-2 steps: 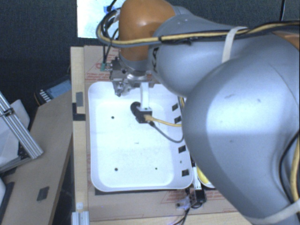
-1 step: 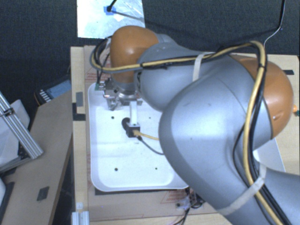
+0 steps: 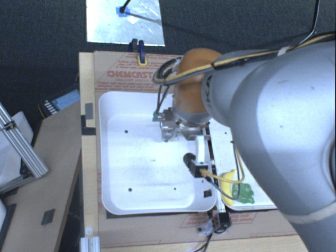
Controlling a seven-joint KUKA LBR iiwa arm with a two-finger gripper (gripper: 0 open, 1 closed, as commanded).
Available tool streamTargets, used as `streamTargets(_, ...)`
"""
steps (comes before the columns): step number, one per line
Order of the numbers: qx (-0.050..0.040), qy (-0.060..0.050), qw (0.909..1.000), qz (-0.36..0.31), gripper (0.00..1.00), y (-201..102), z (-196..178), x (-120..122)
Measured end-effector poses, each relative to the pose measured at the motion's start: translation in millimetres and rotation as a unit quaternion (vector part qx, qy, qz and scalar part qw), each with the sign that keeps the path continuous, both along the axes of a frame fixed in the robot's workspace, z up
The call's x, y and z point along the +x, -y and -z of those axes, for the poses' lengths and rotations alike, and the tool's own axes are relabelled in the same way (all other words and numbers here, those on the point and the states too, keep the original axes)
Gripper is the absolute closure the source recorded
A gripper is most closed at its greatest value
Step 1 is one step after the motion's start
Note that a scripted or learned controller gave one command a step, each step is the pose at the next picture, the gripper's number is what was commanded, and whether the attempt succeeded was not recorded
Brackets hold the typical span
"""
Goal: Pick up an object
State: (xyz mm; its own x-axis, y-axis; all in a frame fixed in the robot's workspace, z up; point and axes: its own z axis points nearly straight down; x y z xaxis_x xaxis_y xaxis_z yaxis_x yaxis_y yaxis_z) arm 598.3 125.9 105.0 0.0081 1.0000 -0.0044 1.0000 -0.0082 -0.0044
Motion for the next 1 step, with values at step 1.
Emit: streamTargets(1, 0.0029, 0.005, 1.0000, -0.007, 1.00, -35.3, 20.8, 59.4)
